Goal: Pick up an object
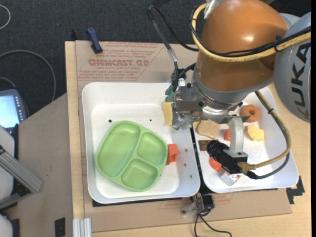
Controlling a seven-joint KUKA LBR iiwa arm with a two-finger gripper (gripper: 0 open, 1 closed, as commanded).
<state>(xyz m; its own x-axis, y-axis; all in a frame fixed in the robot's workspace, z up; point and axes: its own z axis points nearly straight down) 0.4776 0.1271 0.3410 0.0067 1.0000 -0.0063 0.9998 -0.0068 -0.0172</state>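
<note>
hand: the hand [181, 114] sits low over the wall between the left bin [113, 100] and the right bin [276, 174], toward their back edges, with the arm [237, 38] bulking right over it

hand state: honestly can't tell if it's spread or pressed together, the wrist body blocks the business end; nothing visibly pinched in it

likely target: my guess is the yellow block [168, 113], up against the left bin's right wall near the back right corner and just beside the hand, maybe touching it

why there: that block is jammed by the wall, so the hand pretty much has to come down tight along the wall to get at it

plate: the green plate [131, 154] hogs the front half of the left bin, lying flat, compartments bare

orange block: the orange block [172, 153] is right at the plate's right rim, touching or nearly so, near the same wall

right bin stuff: a tan piece [207, 129] by the left wall close to the hand, an orange ring [252, 113] toward the back, a yellow wedge [256, 133] beside it

progress: looks like the reach or grab step, nothing lifted yet as far as I can see

risk: the wall could block one side of the grab, and the yellow block may just get shoved along it
</note>
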